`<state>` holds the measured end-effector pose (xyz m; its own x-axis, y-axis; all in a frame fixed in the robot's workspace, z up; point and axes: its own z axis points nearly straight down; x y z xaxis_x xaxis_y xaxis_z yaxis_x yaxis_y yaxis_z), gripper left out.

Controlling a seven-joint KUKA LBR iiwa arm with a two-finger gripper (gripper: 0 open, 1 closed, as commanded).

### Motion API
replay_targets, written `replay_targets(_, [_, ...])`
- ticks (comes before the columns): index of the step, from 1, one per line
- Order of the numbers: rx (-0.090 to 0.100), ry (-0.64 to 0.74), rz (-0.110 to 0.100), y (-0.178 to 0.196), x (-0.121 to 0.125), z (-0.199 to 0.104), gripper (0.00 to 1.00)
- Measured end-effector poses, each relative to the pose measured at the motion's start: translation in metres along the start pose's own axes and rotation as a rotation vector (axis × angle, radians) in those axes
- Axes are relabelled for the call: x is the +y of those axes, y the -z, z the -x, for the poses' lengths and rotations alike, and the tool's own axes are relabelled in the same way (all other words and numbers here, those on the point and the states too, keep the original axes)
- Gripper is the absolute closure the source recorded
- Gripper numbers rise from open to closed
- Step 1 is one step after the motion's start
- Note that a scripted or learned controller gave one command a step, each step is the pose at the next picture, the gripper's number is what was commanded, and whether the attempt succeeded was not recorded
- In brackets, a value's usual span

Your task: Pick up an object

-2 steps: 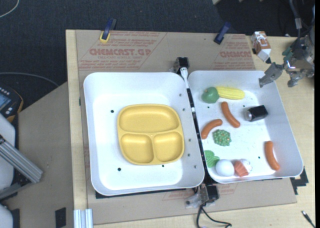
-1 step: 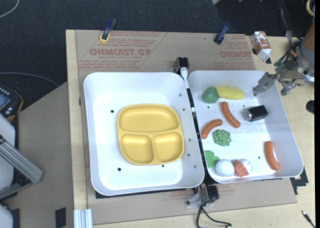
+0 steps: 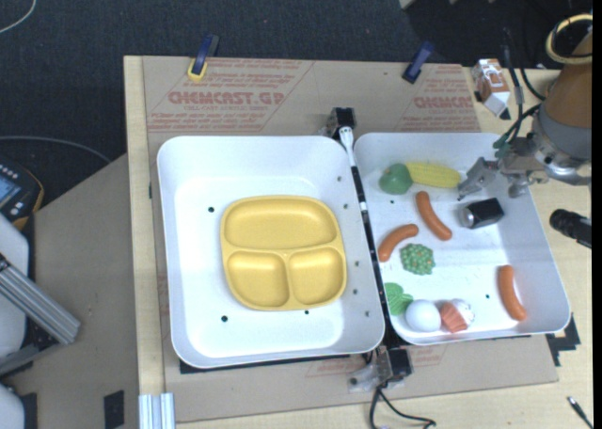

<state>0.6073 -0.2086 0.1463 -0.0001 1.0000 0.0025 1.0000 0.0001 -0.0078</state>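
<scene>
The right bin [image 3: 527, 239] holds toy food. A green pepper [image 3: 396, 178] and a yellow corn cob [image 3: 434, 174] lie at its far left. Below them are an orange sausage [image 3: 433, 214], a second sausage [image 3: 397, 241] and a broccoli piece [image 3: 417, 259]. At the near edge lie a green leafy piece [image 3: 397, 297], a white egg [image 3: 422, 315] and a small orange and white item [image 3: 456, 315]. A third sausage [image 3: 512, 292] lies at the near right. My gripper [image 3: 493, 176] hovers low over the bin's far right part, just right of the corn, with nothing seen in it.
The left bin [image 3: 188, 230] holds a yellow divided plate [image 3: 282, 251]. Blue clamps [image 3: 201, 57] sit on the cardboard at the back. A black hinge strip [image 3: 357, 201] runs between the bins. Bare white floor spreads in the right bin's middle right.
</scene>
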Motion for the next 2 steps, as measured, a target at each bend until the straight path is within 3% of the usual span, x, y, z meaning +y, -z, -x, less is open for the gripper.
replay_targets(1, [-0.009, 0.0, 0.014, -0.0462, 0.0007, -0.0076, 0.0])
replay_targets(2, [-0.013, 0.0, 0.023, -0.0517, 0.006, -0.0034, 0.0])
